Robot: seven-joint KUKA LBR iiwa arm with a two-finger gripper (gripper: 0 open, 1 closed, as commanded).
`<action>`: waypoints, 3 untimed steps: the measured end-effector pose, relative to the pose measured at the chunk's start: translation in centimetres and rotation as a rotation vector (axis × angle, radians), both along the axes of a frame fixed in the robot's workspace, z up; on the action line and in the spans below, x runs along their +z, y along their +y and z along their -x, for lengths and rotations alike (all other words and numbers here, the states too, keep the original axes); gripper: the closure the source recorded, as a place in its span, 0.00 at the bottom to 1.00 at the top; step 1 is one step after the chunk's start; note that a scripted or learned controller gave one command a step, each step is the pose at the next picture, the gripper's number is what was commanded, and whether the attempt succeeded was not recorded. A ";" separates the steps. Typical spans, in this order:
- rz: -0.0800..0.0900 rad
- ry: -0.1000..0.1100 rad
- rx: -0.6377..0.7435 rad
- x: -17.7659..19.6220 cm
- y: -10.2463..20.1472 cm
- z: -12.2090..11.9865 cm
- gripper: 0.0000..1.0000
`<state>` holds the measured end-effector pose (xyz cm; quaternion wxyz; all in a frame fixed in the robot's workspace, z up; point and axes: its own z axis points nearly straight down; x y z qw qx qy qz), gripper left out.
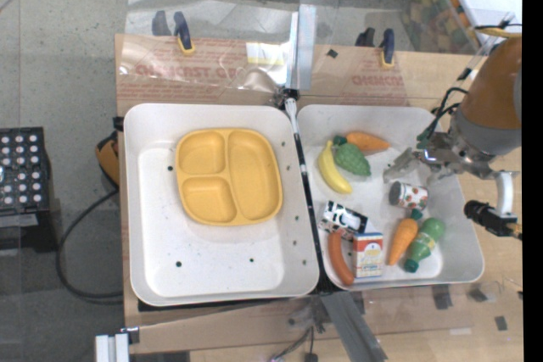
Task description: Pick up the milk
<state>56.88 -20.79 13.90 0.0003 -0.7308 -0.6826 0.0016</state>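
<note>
Bench: two white bins side by side; left bin (153, 267) holds a yellow divided plate (229, 175).
Writing: red print on the clamped plastic sheet (195, 68), too blurred to read.
Milk: small carton (368, 255) upright at the right bin's (462, 267) front edge, between a sausage (340, 257) and a carrot (403, 240).
Room: crowded; can (409, 196) close by.
Gripper: gripper (417, 168) low over the right bin, fingers spread apart, nothing between them.
</note>
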 end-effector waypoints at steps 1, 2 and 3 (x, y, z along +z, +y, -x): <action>-0.001 -0.003 0.076 -4.6 -0.6 4.9 0.00; 0.000 -0.001 0.232 -4.7 -1.3 1.8 0.00; -0.002 -0.002 0.229 -3.7 -1.4 1.9 1.00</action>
